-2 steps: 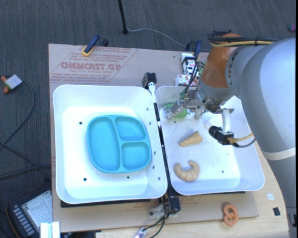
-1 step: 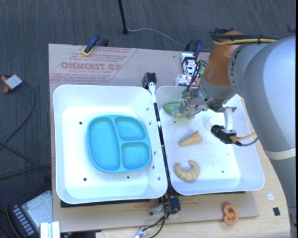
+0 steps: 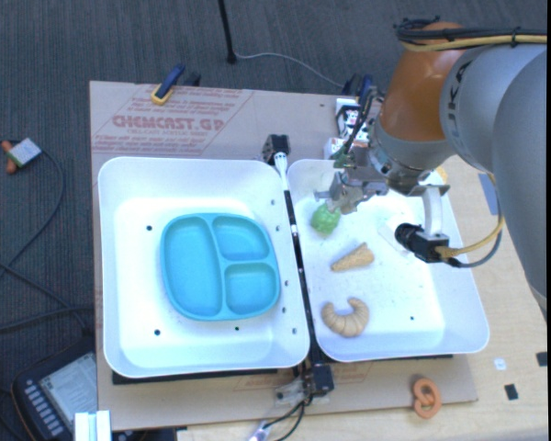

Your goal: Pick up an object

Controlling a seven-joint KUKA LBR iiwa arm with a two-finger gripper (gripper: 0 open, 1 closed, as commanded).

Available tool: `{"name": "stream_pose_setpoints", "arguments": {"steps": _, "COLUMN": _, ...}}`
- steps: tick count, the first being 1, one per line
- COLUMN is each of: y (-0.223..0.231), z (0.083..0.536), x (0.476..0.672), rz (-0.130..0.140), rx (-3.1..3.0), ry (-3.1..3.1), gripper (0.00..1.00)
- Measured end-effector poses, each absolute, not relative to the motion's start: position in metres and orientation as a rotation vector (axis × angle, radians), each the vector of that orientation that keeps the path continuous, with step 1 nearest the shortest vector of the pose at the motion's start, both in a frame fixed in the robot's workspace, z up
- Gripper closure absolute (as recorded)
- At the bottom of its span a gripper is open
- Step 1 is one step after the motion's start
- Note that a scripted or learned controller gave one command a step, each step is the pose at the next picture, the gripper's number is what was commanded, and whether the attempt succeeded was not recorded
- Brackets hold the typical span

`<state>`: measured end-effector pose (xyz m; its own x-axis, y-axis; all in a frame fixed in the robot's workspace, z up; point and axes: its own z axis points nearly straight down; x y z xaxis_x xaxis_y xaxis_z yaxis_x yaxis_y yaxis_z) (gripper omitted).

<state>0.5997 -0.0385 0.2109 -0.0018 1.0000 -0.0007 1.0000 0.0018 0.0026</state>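
My gripper (image 3: 342, 197) hangs over the upper left part of the right bin (image 3: 459, 324), reaching in from the right under the orange-banded wrist. A small green lumpy object (image 3: 326, 219) lies on the bin floor just below and left of the gripper tip, touching or nearly touching it. A tan cone-shaped pastry (image 3: 353, 259) rests near the bin's middle. Closer to the front lies a curled tan croissant (image 3: 346, 317).
The left bin (image 3: 110, 246) holds a blue divided plate (image 3: 222, 266). A black cable and fitting (image 3: 421, 241) hang off the arm over the right bin. An orange ring (image 3: 426, 396) lies on the cardboard in front. A black clamp (image 3: 276, 147) sits between the bins at the back.
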Motion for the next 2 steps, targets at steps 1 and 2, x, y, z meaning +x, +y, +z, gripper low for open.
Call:
{"name": "stream_pose_setpoints", "arguments": {"steps": 1, "y": 0.003, "z": 0.199, "x": 0.634, "rz": 0.000, "rx": 2.220, "ry": 2.224, "gripper": 1.00}}
{"name": "stream_pose_setpoints", "arguments": {"steps": 2, "y": 0.031, "z": 0.184, "x": 0.668, "rz": -0.001, "rx": 2.220, "ry": 2.223, "gripper": 1.00}}
